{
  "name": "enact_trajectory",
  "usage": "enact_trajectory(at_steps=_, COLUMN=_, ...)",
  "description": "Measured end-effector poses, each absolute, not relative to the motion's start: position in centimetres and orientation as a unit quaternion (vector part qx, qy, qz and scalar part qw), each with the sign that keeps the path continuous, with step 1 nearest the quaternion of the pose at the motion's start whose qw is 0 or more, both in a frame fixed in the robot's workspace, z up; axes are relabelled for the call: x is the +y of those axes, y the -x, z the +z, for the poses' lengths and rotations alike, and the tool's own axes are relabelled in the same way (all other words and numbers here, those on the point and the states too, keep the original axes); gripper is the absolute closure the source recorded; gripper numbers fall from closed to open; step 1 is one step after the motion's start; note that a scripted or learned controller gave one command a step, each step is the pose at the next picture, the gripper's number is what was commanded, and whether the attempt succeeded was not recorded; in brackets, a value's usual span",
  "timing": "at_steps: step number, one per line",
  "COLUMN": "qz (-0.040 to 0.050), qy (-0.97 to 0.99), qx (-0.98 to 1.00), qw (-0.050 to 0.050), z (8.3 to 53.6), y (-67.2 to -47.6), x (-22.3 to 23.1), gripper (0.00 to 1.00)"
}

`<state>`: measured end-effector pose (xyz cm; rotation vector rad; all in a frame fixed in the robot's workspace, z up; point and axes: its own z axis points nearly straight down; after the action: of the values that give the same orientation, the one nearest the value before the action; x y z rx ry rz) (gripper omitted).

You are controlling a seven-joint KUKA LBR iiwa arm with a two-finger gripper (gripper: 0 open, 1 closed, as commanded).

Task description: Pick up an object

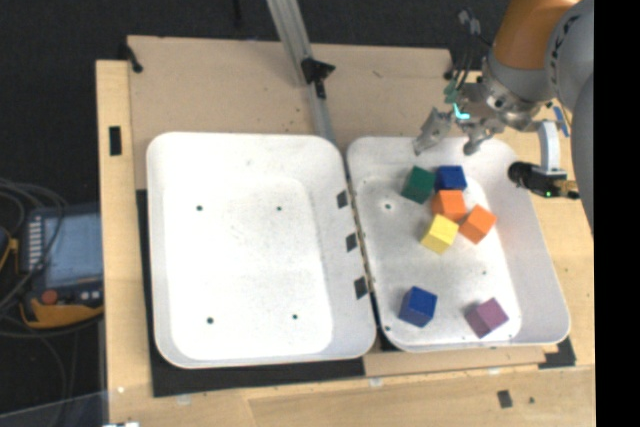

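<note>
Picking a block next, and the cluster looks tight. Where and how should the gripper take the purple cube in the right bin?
Take the purple cube from straight above, fingers closing across two opposite side faces. It sits alone near the right bin's front corner, well apart from the lower blue cube, so its sides look free. It lies turned relative to the bin edge, so rotate the gripper to match its faces.

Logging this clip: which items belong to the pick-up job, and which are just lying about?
Job:
claw, open
green cube
blue cube
two orange cubes
yellow cube
second blue cube
purple cube
right bin

Lying about:
left bin
handheld pendant
metal rail
</note>
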<state>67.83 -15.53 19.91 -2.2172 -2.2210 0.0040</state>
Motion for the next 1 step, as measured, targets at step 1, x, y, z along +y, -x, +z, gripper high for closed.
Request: enact_trajectory(at_steps=1, qz=0.0012, qy=0.706, qx=-0.709, qw=-0.001, z=20.23, y=-67.91, x=-15.61, gripper=0.00)
